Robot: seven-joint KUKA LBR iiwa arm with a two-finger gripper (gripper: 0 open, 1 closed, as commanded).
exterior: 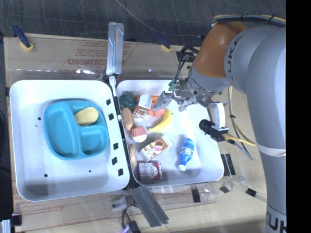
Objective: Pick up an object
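Far out to the left of the gripper (pixel 165 100), the left bin (pixel 29 169) holds a blue divided tray (pixel 73 130) with a yellow, bun-like object (pixel 87 115) in its upper right compartment; bare white floor rings the tray on every side, widest along the near edge. Between the bins runs a dark divider (pixel 115 130), just left of the gripper. The right bin (pixel 214 164) is crowded on its left half: a teal lump (pixel 127 100) and a small printed carton (pixel 142 111) sit just beside the gripper's left, a long tan piece (pixel 127 119) lies along the divider, and a banana (pixel 164 122) lies directly below the gripper, close under it. Lower down come a pinkish piece (pixel 138 134), a printed packet (pixel 156 148) and a dark red-labelled can (pixel 148 171) against the near wall — none of the print is legible. Down and right of the gripper lies a white bottle with a blue label (pixel 185 154), with open floor around it and toward the right wall. Whether the gripper is spread or closed cannot be made out — nothing is visibly between its tips.
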